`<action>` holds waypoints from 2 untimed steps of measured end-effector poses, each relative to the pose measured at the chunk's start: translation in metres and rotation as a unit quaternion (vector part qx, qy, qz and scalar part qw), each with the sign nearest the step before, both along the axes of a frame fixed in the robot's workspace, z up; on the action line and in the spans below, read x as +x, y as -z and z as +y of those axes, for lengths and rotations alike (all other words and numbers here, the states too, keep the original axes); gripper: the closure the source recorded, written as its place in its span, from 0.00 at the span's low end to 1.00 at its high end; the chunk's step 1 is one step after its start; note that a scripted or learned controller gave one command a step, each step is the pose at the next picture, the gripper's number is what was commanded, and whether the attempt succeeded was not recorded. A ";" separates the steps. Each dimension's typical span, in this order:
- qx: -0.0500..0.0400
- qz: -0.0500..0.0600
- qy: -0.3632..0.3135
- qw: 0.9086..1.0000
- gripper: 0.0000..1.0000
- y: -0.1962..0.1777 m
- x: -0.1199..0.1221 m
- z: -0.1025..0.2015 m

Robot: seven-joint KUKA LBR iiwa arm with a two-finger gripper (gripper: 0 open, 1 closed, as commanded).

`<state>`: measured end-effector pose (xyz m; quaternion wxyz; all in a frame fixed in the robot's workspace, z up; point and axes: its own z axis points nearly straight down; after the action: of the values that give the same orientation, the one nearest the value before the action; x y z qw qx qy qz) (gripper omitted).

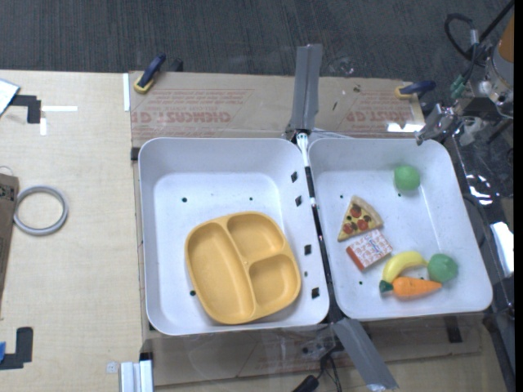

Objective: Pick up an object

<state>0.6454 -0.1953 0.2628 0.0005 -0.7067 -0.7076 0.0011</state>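
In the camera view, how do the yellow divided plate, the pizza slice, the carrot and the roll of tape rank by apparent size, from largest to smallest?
1. Yellow divided plate, clearly the largest.
2. Roll of tape.
3. Carrot and pizza slice: they look about alike, so I will not rank them.

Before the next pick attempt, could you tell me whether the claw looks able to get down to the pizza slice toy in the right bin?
Probably yes. The pizza slice lies flat with open bin floor above it; only the red-and-white card touches its lower edge.
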 end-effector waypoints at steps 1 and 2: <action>0.000 -0.001 -0.076 0.997 0.00 0.121 -0.005 0.026; 0.000 -0.001 -0.033 0.999 0.00 0.046 0.014 0.059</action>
<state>0.6593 -0.1361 0.2165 -0.0008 -0.6829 -0.7305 0.0003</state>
